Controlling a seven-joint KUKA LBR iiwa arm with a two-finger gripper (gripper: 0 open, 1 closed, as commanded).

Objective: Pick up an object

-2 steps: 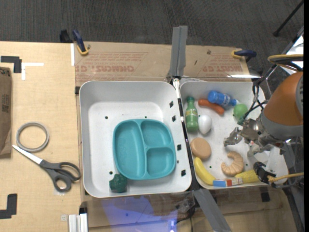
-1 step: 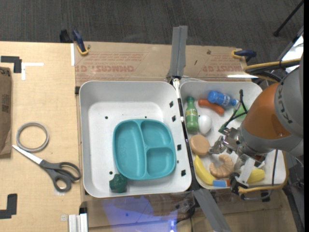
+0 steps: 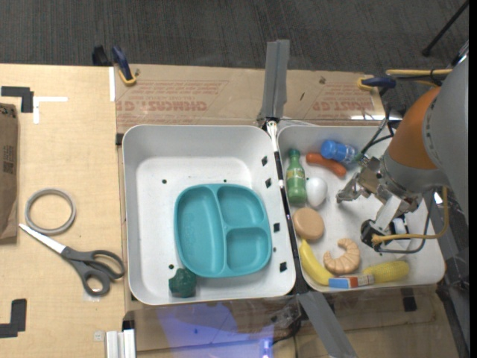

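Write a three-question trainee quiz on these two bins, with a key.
1. True or false: the teal three-compartment plastic plate lies in the left white bin.
2. Which item lies nearest the plate's lower left corner? A) dark green lumpy toy B) white egg C) tan croissant
3. Fill in: the yellow banana lies in the ____ white bin.

Key: 1 true; 2 A; 3 right.

Teal divided plate point(image 3: 222, 228), white bins point(image 3: 141, 155), green bottle point(image 3: 296, 176), yellow banana point(image 3: 313, 265)
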